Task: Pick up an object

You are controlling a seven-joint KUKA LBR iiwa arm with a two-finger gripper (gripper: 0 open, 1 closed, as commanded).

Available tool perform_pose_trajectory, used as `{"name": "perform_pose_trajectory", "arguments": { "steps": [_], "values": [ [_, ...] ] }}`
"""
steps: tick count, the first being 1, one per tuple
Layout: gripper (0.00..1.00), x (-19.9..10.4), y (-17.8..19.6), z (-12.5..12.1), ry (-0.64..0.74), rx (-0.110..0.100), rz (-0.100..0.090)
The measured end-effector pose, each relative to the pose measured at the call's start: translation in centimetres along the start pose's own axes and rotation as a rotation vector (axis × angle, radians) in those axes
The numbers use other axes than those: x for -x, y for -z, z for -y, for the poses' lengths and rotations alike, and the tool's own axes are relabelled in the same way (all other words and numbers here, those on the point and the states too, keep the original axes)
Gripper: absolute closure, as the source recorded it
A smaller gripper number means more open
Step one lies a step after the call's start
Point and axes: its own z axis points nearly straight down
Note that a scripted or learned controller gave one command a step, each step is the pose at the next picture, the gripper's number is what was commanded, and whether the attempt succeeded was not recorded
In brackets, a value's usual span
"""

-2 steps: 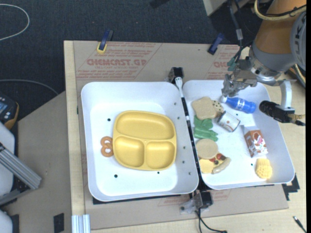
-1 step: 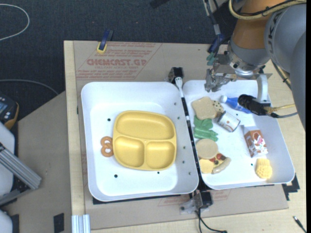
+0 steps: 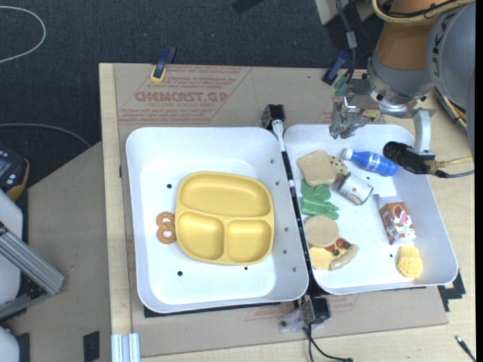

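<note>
In the right bin [image 3: 441, 225], nearest, sits a knobbly yellow corn piece [image 3: 409, 261]; past it a brown carton [image 3: 396, 222], green toy [image 3: 317, 199], silver can [image 3: 355, 190] and blue bottle [image 3: 371, 161]. The gripper [image 3: 344, 129] hovers over the far edge, grasping nothing; whether it's released or clenched, I cannot tell.

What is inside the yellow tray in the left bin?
The yellow tray shows three bare compartments with nothing in them. A pretzel lies outside, against its left edge. The bin floor beneath the tray is covered.
</note>
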Motion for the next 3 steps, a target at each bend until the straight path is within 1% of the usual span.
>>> {"name": "perform_pose_trajectory", "arguments": {
  "steps": [1,2,3],
  "values": [
    [1.00,-0.5,0.7,0.5,0.002,-0.003,-0.001],
    [1.00,-2.0,-0.3,0.6,0.002,-0.008,-0.002],
    [1.00,-0.9,0.8,0.5,0.000,-0.001,0.000]
  ]
}}
